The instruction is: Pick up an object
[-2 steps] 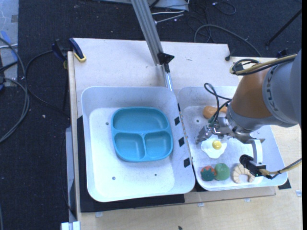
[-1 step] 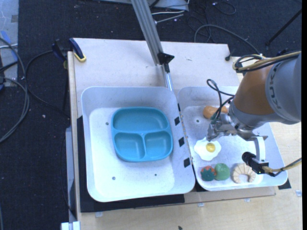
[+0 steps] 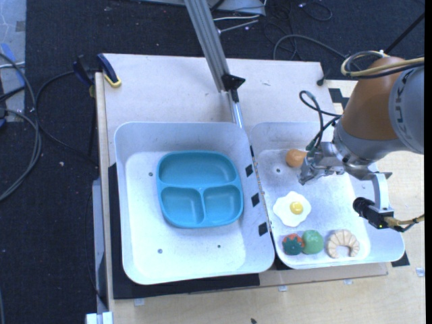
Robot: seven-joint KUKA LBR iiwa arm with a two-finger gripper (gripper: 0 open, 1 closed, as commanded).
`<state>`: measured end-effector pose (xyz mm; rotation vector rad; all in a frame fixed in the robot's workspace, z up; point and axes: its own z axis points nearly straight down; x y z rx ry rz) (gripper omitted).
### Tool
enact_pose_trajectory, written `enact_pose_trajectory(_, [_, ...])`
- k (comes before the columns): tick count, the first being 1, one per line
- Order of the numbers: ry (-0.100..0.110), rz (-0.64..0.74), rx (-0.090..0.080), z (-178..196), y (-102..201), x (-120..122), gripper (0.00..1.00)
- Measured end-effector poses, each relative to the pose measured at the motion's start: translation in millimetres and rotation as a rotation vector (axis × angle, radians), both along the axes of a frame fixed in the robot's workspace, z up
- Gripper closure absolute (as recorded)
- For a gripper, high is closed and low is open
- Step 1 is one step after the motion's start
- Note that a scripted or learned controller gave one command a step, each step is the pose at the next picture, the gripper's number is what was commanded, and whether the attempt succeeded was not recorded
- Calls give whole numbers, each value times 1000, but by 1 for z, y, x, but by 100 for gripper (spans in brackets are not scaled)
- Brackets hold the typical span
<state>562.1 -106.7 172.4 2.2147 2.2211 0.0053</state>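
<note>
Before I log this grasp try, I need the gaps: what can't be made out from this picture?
- Gripper: too small and dark in the camera view to tell how its jaws stand.
- Orange item: its right side is hidden by the gripper; contact can't be judged.
- Arm: cut off by the right edge.
- Green and red item: too small to identify.

The gripper [image 3: 309,173] hangs low in the right bin [image 3: 385,252], just beside an orange ball [image 3: 295,157] near its far edge. A fried egg [image 3: 292,208] lies mid-bin; a croissant [image 3: 343,243] sits near the front edge.
</note>
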Motion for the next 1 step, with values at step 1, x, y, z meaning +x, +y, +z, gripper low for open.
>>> enact_pose_trajectory(1, [1, 0, 0, 45, 0, 1, 100])
